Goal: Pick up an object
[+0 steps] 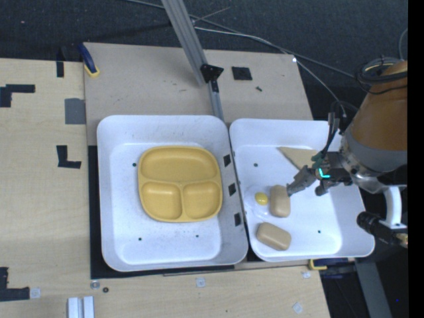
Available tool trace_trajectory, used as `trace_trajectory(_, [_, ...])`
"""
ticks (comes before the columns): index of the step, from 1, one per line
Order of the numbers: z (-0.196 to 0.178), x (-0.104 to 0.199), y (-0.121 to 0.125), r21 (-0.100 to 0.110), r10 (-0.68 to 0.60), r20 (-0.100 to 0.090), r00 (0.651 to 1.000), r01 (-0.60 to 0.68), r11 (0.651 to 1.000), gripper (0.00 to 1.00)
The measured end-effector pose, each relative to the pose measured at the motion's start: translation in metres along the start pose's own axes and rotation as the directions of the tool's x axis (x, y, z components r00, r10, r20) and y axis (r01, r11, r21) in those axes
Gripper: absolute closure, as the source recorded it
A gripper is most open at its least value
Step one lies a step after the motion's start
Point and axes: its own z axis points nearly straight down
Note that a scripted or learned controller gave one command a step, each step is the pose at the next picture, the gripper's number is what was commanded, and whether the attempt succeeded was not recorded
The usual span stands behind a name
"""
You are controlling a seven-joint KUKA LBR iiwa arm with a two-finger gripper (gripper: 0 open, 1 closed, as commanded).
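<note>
The right white bin [331, 240] holds a tan rounded block [280, 203] with a small yellow piece [261, 198] just left of it. A second tan block [273, 236] lies nearer the front, and a flat tan wedge [298, 155] lies toward the back. My gripper [303, 190] hangs over the middle of this bin, reaching in from the right. It is open, and one fingertip [290, 189] sits just above and right of the upper tan block. Nothing shows between the fingers.
The left white bin [119, 244] carries a yellow three-compartment plate [179, 182]. A grey metal strut [192, 42] runs down from the back to the bins' shared edge. The arm's grey and orange body [381, 121] fills the space right of the right bin.
</note>
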Motion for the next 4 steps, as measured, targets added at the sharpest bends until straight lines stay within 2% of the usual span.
trace_trajectory(1, [-0.001,0.000,0.001,-0.003,0.000,0.000,1.000,0.000,1.000,0.00])
trace_trajectory(3, [0.094,0.003,0.014,-0.001,0.001,0.001,1.000,-0.001,1.000,0.00])
trace_trajectory(4, [0.147,0.002,0.003,0.000,0.001,0.000,1.000,-0.001,1.000,0.00])
